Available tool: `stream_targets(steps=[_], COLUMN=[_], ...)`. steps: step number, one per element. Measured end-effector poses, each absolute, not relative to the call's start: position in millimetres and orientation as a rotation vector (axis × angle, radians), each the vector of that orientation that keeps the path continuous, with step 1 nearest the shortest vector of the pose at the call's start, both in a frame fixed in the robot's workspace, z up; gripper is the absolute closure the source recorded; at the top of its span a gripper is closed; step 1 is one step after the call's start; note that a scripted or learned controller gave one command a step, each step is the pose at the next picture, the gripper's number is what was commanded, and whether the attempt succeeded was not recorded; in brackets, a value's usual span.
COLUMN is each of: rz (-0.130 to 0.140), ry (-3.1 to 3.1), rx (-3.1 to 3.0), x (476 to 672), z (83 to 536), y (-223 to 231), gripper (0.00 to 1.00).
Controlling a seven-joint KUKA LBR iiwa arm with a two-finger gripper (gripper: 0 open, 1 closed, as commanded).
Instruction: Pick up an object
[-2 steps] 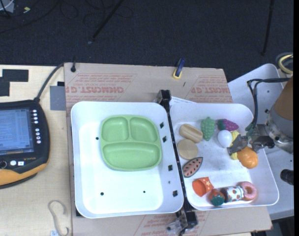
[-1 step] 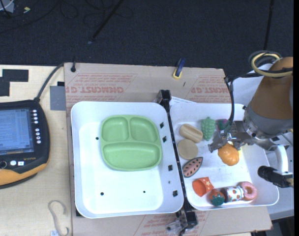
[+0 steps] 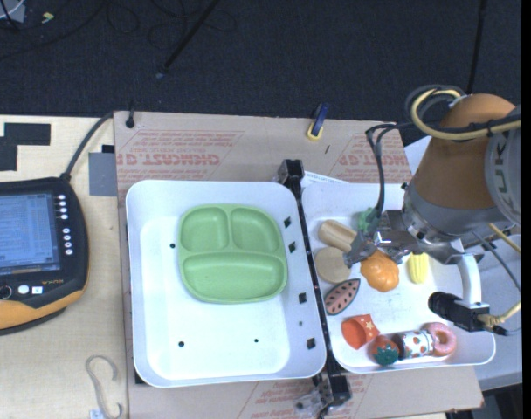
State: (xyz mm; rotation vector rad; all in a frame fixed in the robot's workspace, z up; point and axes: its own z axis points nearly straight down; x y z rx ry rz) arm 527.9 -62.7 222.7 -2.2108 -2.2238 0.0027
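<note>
Metal hand [image 3: 368, 250], grip unreadable, beside a smooth, rounded orange fruit [image 3: 381, 272] in the glossy right bin [image 3: 480, 347]

Even overhead light, bright white bins [image 3: 161, 356], dark background, soft shadows, slightly grainy focus

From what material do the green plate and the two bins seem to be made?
The green plate looks like moulded plastic with a matte finish: even colour, soft rounded dividers between three compartments. The left bin and right bin look like smooth white plastic with a slight sheen and rounded rims, though coated metal cannot be excluded.
</note>
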Motion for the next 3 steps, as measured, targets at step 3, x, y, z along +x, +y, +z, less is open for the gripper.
stream_targets(steps=[3], rz=[0.008], ry=[-2.219], rx=[-2.217], x=[546.5], z=[223.1], y=[41.2], gripper=[1.00])
